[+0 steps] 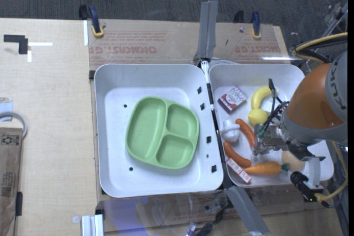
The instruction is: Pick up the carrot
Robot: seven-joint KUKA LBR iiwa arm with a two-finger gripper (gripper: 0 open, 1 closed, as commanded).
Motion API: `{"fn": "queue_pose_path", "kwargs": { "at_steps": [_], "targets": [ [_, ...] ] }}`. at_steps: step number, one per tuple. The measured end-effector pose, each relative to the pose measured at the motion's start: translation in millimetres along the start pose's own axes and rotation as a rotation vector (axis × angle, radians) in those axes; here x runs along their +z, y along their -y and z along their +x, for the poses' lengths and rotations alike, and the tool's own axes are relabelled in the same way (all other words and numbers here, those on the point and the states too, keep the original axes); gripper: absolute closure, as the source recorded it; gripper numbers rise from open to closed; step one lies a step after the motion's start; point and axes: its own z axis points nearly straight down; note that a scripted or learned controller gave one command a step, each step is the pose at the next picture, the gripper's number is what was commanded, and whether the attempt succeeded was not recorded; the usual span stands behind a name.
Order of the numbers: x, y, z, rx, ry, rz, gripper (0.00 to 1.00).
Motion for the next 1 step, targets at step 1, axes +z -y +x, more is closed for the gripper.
{"fn": "queue_pose_path", "kwargs": {
  "at_steps": [1],
  "targets": [
    [-8.0, 0.0, -0.7, 0.001, 0.000, 0.002, 1.00]
  ]
}}
